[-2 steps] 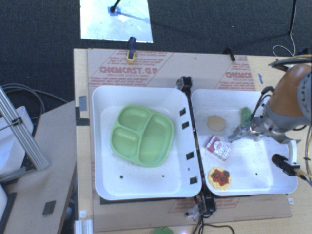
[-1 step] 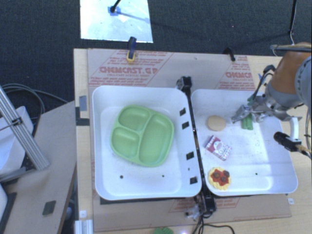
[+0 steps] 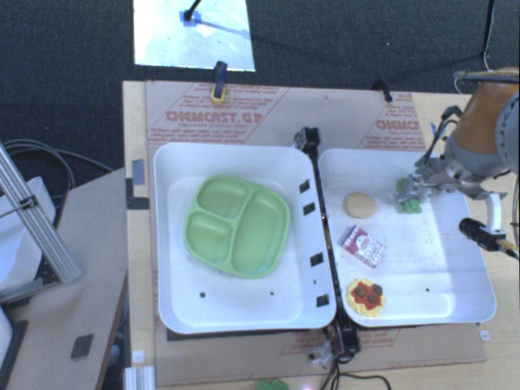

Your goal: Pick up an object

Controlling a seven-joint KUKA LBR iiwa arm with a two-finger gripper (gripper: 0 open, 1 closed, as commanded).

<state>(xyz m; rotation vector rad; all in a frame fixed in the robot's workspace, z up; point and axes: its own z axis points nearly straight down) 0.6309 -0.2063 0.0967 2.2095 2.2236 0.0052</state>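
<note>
In the right bin (image 3: 455, 299), a small green object (image 3: 409, 199) lies near the back right. My gripper (image 3: 412, 187) is directly over it and touching or nearly touching it. The grey arm with its orange band (image 3: 487, 116) reaches in from the right edge. Further left in the same bin are a round tan piece (image 3: 361, 205), a red and white packet (image 3: 362, 246) and a yellow disc with red spots (image 3: 366, 296).
The left bin (image 3: 175, 218) holds a light green divided plate (image 3: 237, 226). A black divider with clips (image 3: 318, 218) runs between the two bins. A black part on the arm (image 3: 481, 234) juts out over the right bin's right side.
</note>
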